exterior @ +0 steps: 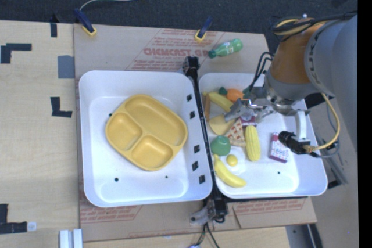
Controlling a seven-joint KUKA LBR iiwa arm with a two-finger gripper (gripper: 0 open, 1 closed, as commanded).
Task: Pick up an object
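- Nearest the camera, at the 6 o'clock edge of the right bin (308,186), lies a toy banana (228,175), its long axis running from 10 to 4 o'clock.
- Just above the banana sit a small yellow ball (232,160) and a green round piece (220,145).
- An ear of toy corn (252,142) lies near the bin's middle, its long axis close to 12-to-6 o'clock.
- A pizza slice (236,134) touches the corn on its 9 o'clock side.
- A small pink and white packet (279,148) rests at 3 o'clock from the corn.
- The gripper (244,111) reaches in from 3 o'clock on the grey and orange arm (302,64) and hangs over the pile.
- Its fingers look slightly parted with nothing clearly between them, though the view is too cluttered to be certain.
- The corn lies just at 5 o'clock from the fingertips, probably the nearest graspable thing; a grasp would close across its width.
- At 10 o'clock from the gripper lie a yellow piece (220,101) and an orange piece (234,94).
- The left bin (93,125) holds a yellow divided plate (146,132).
- A green bottle (225,49) lies outside the bins at 12 o'clock.
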